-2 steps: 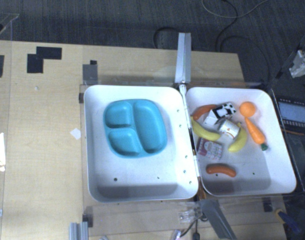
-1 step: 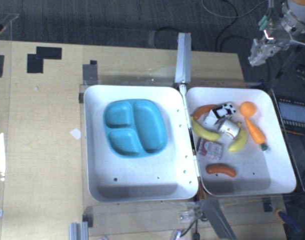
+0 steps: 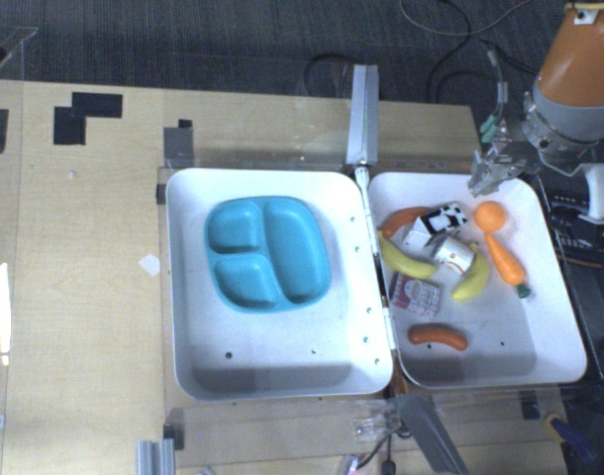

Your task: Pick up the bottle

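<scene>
Camera view: my hand (image 3: 492,169) small, blurred at right bin (image 3: 564,339) far rim; grip state unreadable. Bottle (image 3: 443,250) lies among bananas (image 3: 413,261), partly overlapped, below-left of my hand, apart.

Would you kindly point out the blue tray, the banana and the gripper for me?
blue tray (image 3: 269,253), camera view, on the ridge between its compartments.
banana (image 3: 409,261), camera view, on its left half.
gripper (image 3: 490,171), camera view, at its fingertips over the right bin's far edge.
</scene>
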Available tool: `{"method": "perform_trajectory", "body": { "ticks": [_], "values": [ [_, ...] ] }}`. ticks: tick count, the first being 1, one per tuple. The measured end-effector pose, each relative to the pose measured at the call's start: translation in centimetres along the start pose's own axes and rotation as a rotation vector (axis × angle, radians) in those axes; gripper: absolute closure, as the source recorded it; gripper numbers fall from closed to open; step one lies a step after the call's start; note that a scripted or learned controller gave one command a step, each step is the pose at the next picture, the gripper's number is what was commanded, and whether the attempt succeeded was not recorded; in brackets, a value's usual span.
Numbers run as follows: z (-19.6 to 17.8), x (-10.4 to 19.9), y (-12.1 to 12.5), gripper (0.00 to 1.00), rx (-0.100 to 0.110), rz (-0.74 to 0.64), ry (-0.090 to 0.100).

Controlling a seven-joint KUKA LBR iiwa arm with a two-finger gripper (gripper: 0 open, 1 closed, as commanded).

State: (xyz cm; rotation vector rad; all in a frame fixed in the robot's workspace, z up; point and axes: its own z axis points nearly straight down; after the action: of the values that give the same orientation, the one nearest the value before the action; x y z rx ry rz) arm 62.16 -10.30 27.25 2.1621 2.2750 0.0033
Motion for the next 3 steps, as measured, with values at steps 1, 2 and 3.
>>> {"method": "perform_trajectory", "body": {
  "ticks": [1, 2, 3],
  "values": [
    [-6.4, 11.6, -2.2, 1.0, -0.003, -0.31, 0.001],
    [6.2, 5.8, -0.8, 1.0, -0.003, -0.776, 0.0],
    [-3.4, 9.4, -2.8, 1.0, -0.008, -1.036, -0.003]
  ]
}}
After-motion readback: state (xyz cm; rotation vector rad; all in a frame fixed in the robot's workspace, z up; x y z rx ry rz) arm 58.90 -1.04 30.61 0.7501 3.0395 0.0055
